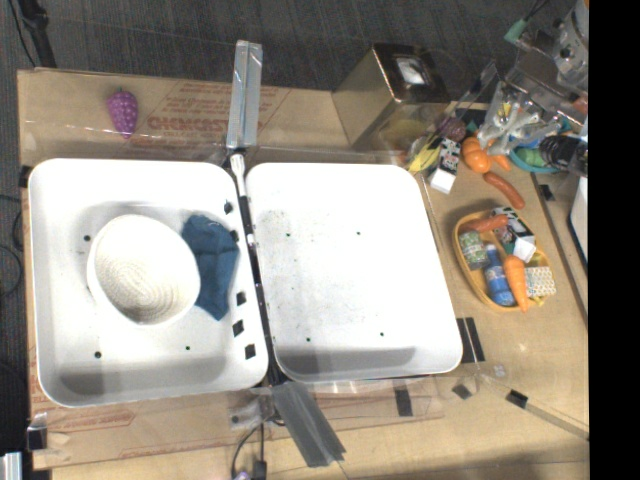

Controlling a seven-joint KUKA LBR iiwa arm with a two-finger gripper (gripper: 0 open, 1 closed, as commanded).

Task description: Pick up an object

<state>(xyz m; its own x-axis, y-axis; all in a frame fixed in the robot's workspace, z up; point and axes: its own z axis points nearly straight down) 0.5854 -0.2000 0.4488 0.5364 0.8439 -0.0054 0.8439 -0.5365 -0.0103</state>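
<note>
Claw (560, 43) state unclear; left bin (60, 368) holds one hat (140, 268), one cloth (212, 260).

Brightness: even and fairly strong overhead light; the two shallow white plastic bins (340, 268) look nearly blown out.
Shadows: soft, short, under the bin walls nearest the camera.
Sharpness: slightly soft throughout; small items on the brown surface (520, 358) smear together.
Background: dark floor above.

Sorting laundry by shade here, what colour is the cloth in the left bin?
Dark blue; the cloth lies beside the white hat, in the camera view.
</note>
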